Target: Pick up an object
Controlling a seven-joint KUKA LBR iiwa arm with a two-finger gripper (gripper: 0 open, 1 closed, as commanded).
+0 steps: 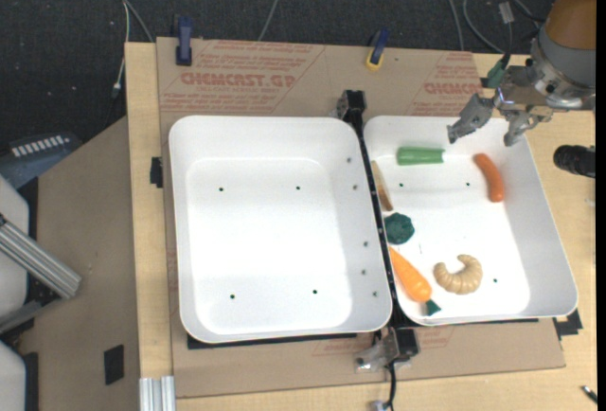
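In the right bin (530,210) lie a green cylinder (419,155) near the back, an orange sausage-shaped piece (490,177) to its right, a dark green lump (400,228), a carrot (412,276) and a tan croissant-shaped piece (459,274) near the front. A tan stick (381,188) leans along the bin's left wall. My gripper (490,125) hangs above the bin's back edge, open, its two fingers spread with nothing between them. It is up and to the right of the green cylinder.
The left bin (189,210) sits beside the right one, a black clip (352,103) between them at the back. Both rest on a cardboard sheet (246,78) held by blue clamps (183,40). Cables run across the dark floor behind.
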